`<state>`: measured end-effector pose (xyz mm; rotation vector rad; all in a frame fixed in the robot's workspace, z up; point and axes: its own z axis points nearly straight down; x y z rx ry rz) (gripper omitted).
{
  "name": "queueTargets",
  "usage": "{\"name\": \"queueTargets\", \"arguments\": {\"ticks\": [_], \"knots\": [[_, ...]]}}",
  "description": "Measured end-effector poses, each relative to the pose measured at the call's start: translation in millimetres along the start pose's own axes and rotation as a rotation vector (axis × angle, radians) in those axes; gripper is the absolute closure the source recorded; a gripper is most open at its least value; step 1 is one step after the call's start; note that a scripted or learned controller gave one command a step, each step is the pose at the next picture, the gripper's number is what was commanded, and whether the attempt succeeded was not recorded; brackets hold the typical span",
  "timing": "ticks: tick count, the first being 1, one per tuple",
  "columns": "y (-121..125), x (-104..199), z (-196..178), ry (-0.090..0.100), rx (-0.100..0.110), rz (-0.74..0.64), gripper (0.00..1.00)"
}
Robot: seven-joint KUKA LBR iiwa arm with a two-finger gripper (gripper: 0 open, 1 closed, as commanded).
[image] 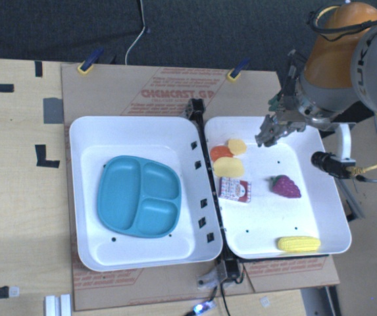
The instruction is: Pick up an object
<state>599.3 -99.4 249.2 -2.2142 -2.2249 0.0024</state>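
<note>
- The arm (336, 51), grey with an orange band, reaches in from the right and hangs over the upper part of the right bin (329, 209); its upper body is cut off by the frame's top right corner
- The gripper (265, 139) points down and left above bare white floor near that bin's far wall; how it stands, open or closed, cannot be told, since the tips are small and dark, and nothing can be seen held in them
- Left bin (83, 176), well to the left of the gripper past the shared divider, holds a blue divided plate (139, 196)
- Yellow corn cob (299, 243) lies far below the gripper, against the near rim
- Purple fruit (285, 187) sits below and slightly right of the gripper, apart from everything, with open floor around it
- Red and white packet (234, 189) lies below-left
- Yellow piece (228, 167), orange piece (220, 153) and a smaller yellow piece (237, 147) cluster just left of the gripper, touching one another; their exact kinds are hard to make out
</note>
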Motion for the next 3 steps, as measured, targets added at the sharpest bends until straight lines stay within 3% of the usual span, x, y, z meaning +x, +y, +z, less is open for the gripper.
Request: {"name": "queueTargets", "arguments": {"ticks": [1, 3], "knots": [[-19.0, 56.3, 5.8, 0.0, 0.001, -0.001, 1.0], [-21.9, 161.4, 22.6, 0.0, -0.001, 0.0, 1.0]]}}
